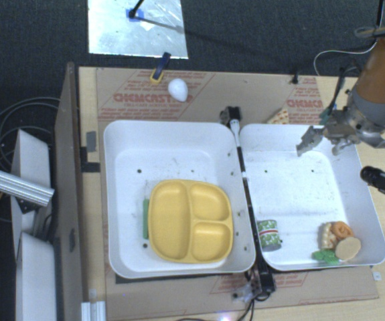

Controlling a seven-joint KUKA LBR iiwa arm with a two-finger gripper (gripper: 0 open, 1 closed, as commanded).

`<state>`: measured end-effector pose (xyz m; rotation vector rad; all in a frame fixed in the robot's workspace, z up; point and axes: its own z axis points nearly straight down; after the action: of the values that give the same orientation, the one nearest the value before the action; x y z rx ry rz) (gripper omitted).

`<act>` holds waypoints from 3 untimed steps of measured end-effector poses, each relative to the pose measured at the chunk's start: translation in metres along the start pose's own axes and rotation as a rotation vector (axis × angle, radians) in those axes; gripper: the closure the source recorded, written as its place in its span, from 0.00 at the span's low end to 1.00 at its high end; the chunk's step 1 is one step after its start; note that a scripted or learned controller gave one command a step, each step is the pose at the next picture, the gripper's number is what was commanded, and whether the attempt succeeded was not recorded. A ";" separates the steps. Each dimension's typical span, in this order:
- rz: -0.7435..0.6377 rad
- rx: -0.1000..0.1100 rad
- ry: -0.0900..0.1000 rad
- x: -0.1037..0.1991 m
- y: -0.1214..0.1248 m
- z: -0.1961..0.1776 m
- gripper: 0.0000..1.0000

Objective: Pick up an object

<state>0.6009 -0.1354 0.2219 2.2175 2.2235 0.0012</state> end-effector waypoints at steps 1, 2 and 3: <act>0.006 0.007 0.000 -0.054 -0.009 0.095 0.00; -0.004 -0.007 -0.001 -0.050 0.071 0.138 0.00; 0.005 -0.001 -0.001 -0.070 0.005 0.086 0.00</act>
<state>0.6065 -0.2051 0.1359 2.2227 2.2165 0.0004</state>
